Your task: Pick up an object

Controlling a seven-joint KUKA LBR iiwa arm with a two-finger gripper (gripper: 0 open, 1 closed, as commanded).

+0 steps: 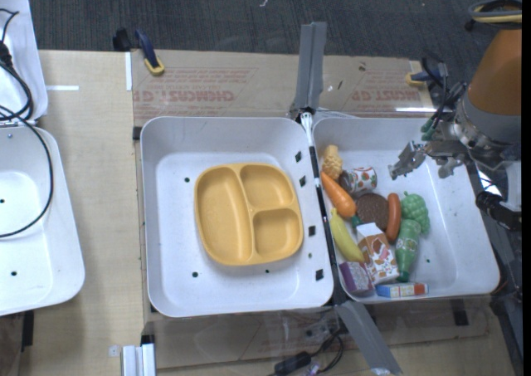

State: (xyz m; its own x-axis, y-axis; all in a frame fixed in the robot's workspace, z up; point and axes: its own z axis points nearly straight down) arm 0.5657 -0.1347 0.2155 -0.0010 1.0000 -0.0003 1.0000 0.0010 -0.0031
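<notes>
In the right bin I see the objects heaped against its left wall: a corn cob, an orange carrot, a yellow banana, a small can, a brown patty, a sausage, green leafy pieces and printed cartons toward the near edge. My jaws hang over the bare back part of that bin, just right of the can, with nothing between them, though I cannot tell how far apart they stand. On the counter the left bin carries a yellow three-compartment tray.
</notes>
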